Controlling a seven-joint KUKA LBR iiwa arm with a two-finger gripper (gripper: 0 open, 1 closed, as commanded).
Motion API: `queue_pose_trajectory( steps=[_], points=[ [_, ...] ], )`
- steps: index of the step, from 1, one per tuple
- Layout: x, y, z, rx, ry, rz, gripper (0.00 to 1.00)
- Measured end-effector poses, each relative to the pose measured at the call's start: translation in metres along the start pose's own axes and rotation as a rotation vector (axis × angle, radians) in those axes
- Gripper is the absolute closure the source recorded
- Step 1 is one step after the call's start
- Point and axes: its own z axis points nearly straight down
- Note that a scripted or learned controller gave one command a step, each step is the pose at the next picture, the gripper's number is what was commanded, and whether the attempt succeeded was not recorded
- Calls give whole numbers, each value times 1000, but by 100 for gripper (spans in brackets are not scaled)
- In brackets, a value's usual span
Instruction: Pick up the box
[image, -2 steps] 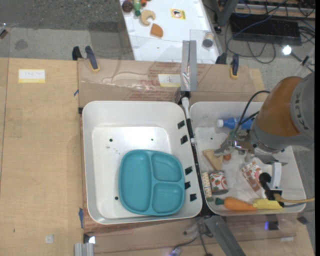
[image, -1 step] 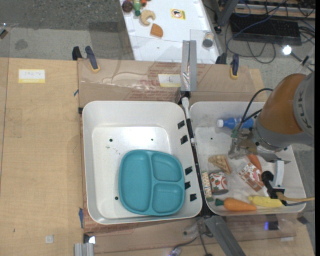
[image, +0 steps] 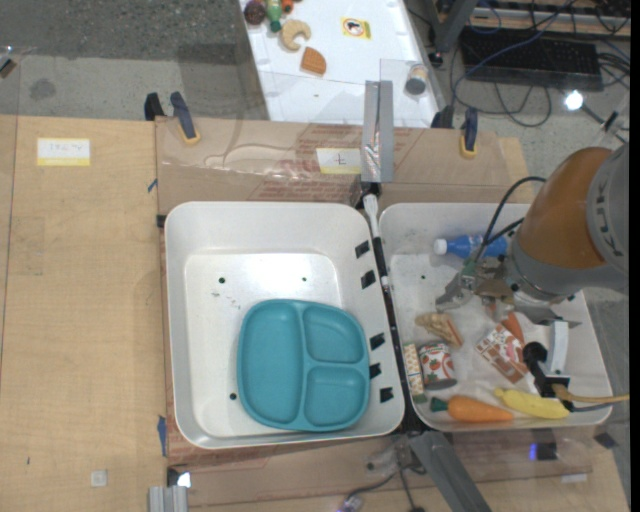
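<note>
Our gripper (image: 458, 290) hangs over the middle of the right bin (image: 402, 232), with metal fingers splayed a little apart and nothing between them; we read the jaws as narrowly open and empty. Just right of them sits the grey wrist, and above that the orange band of the arm (image: 560, 215), which covers the far right part of the bin.

The nearest thing to the fingertips is a small tan pastry-like piece (image: 438, 325), just toward us. To its right, near the wrist, lies the box (image: 500, 352), a small red-and-white printed carton, tilted and lying flat on the bin floor, close to but apart from the gripper. A second printed packet (image: 434, 365) lies nearer the bin's left wall, and we cannot be sure which one the task means.

We judge the box light, thin card, stiff enough along its edges but easy to dent on its broad faces, and somewhat slick from its print. We would take it across its two short sides, low and squarely, with a gentle squeeze.

Along the near wall lie a carrot (image: 478, 409) and a banana (image: 535, 403); a blue bottle (image: 462, 245) sits far. The left bin (image: 190, 300) holds a teal divided plate (image: 275, 360).
</note>
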Motion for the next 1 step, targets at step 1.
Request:
queue_pose_trajectory(
  steps=[1],
  points=[
    [-57, -61, -93, 25, -6, -192, 0]
  ],
)
